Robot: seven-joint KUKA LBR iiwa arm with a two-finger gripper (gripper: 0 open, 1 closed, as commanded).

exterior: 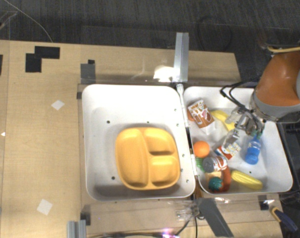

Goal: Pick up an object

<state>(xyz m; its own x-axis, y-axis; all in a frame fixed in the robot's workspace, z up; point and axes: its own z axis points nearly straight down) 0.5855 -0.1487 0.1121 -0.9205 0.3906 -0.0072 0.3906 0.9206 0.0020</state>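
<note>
Gripper [245,125] is positioned over the right bin [283,155], near its centre; whether anything is gripped cannot be told. Blue bottle [252,151] is located just below it. Yellow divided plate [148,157] is seated in the left bin [97,113].

A pale wooden bench [35,148] filled the left and lower frame, with black patches [40,57] near its upper left and small light squares [57,104] scattered on it. Dark grey carpet [120,6] ran across the top of the frame. A metal post [181,56] stood at upper centre. Thin cables [26,14] trailed over the carpet at upper left. Light was even and soft.
</note>
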